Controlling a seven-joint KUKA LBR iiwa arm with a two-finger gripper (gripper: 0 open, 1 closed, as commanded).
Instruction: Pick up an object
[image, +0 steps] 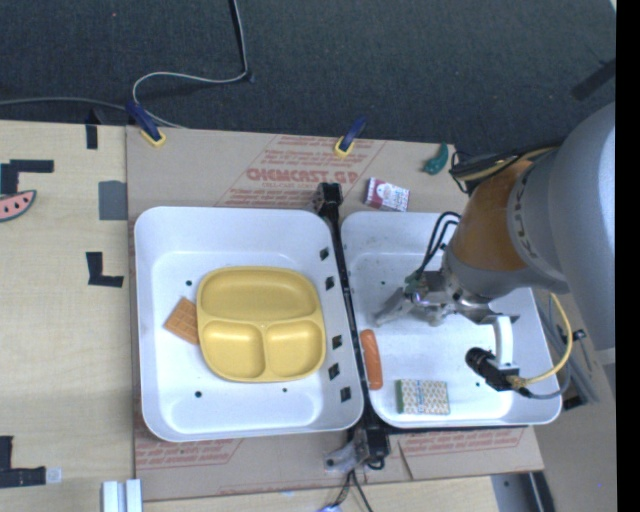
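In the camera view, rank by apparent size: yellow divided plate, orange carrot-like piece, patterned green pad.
1. Yellow divided plate, clearly largest.
2. Patterned green pad.
3. Orange carrot-like piece, longer than the pad is tall but much slimmer.

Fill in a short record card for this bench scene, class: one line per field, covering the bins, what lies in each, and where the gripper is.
left bin: yellow divided plate, with a tan flat piece tucked under the plate's left edge
right bin: orange carrot-like item by the left wall; green patterned sponge near the front
gripper: low over the right bin's middle, nothing seen between its fingers
arm: reaches in from the right
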